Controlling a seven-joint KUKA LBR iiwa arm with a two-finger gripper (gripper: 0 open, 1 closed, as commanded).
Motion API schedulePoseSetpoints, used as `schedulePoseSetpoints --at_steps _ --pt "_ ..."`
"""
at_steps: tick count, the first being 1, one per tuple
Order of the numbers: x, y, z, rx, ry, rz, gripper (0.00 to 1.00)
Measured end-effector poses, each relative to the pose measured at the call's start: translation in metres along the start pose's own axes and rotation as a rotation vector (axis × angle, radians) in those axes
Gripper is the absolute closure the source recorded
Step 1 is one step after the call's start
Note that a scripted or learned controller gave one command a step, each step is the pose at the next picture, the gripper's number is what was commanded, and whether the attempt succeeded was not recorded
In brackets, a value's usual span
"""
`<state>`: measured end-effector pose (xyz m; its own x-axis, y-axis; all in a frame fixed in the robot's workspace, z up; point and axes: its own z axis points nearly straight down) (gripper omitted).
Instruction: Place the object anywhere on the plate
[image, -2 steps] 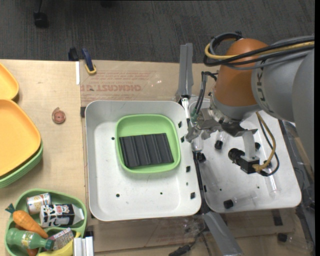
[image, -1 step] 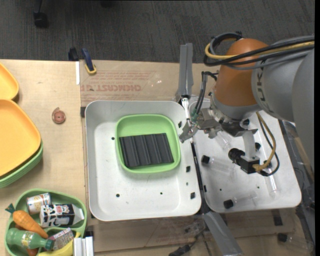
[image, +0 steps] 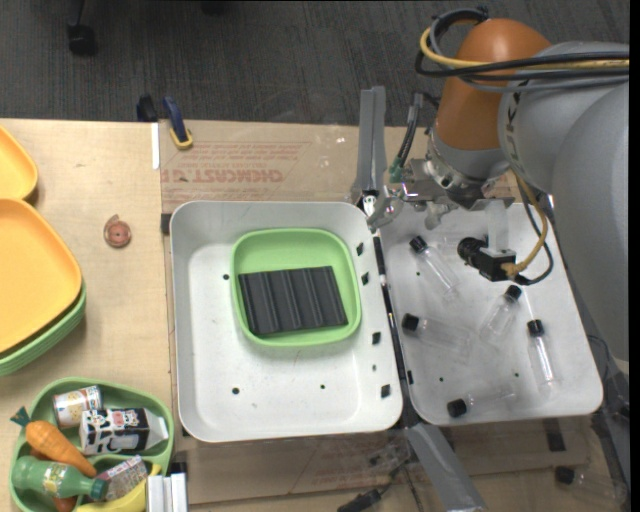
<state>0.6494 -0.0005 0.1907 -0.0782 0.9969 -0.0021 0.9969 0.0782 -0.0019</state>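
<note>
Green plate (image: 295, 240) in the middle of the left bin (image: 200, 385), with a dark grey ridged slab (image: 295, 300) flat inside it, well within the rim. Clear vials with black caps scattered across the right bin (image: 572, 392): one (image: 436, 268) near the far left corner, one (image: 497, 312) about the middle, one (image: 541, 355) toward the right wall, others faint against the white floor. None on the plate.

Grey arm (image: 590, 130) in from the far right, orange band (image: 490, 70) above the wrist, yellow and black cables looped around it. Gripper (image: 392, 200) low at the far edge of the right bin, just beside the wall shared with the left bin. Cannot tell whether apart or together from this angle; nothing seen held.

On the bench to the left, stacked orange plates (image: 35, 270), a small pink disc (image: 118, 232), and near the front a green bowl (image: 40, 400) of toy food with a carrot (image: 55, 445).
</note>
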Motion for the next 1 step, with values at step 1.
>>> schedulePoseSetpoints --at_steps 1 --pt "0.0280 -0.0298 0.0001 0.003 0.000 0.339 0.00"
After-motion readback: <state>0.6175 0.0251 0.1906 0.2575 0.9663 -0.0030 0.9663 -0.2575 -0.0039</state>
